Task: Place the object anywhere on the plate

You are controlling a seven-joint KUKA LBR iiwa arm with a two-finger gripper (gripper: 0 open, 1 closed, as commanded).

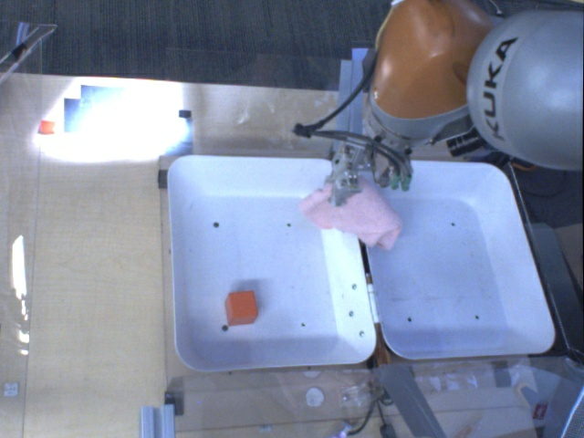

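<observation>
We judge this to be the carrying step: the gripper (345, 188) hangs in the upper middle of the frame, over the seam between the 2 bins, with a pink cloth (359, 214) gathered at its tip. The cloth's top corner is bunched up between the fingers, which look pressed together on it, while the rest drapes down and to the right, crossing the rim where the left bin (192, 245) meets the right bin (511, 245). We cannot tell whether the hanging part rests on the rims or floats just above them. A small orange block (242, 307) sits in the lower left part of the left bin, well apart from the gripper. We see nothing we could call a plate, so the drop spot is unclear to us. We think the next move calls for carrying the cloth clear of the rims before letting go.
</observation>
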